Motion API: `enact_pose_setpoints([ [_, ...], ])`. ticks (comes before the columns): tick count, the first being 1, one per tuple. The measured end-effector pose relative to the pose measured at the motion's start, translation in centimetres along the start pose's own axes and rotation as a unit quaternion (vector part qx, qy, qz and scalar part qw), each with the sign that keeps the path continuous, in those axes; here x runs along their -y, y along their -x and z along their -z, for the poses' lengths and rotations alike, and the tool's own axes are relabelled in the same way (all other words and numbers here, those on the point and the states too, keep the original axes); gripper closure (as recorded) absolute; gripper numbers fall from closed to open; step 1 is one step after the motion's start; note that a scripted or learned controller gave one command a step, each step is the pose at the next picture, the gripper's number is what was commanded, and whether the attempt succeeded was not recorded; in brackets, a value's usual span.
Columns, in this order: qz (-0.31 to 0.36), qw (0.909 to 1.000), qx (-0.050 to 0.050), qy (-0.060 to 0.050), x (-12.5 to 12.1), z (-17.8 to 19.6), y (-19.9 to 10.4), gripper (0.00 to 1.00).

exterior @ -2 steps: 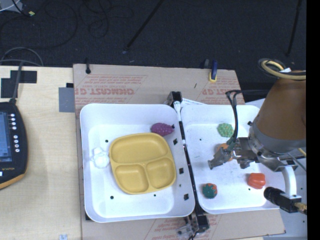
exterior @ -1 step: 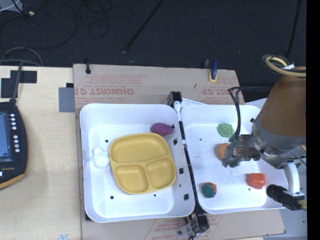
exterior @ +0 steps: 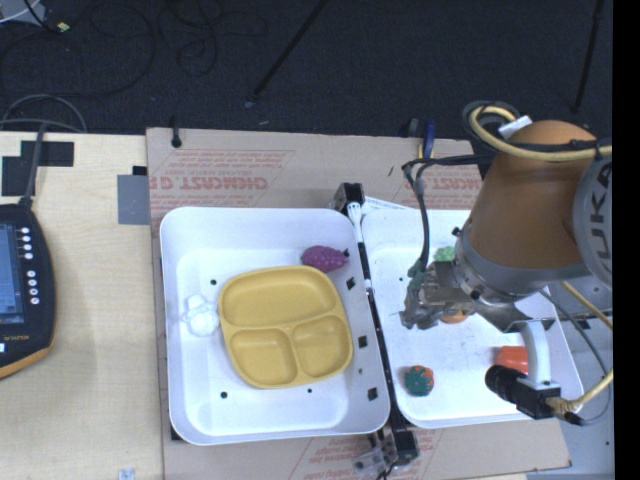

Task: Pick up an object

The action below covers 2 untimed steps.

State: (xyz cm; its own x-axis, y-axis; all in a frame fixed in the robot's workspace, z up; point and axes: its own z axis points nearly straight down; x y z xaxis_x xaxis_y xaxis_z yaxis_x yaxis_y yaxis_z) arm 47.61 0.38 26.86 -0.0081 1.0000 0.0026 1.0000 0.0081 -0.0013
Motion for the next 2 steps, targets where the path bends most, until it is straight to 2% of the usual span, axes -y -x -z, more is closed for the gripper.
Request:
enact_pose_setpoints([
  [1,-0.003,1.0,0.001,-0.001,-0.1,3.7,-7.7,1.0],
  [2,-0.004,1.0,0.001,0.003,-0.1,12.0,-7.6,1.0],
])
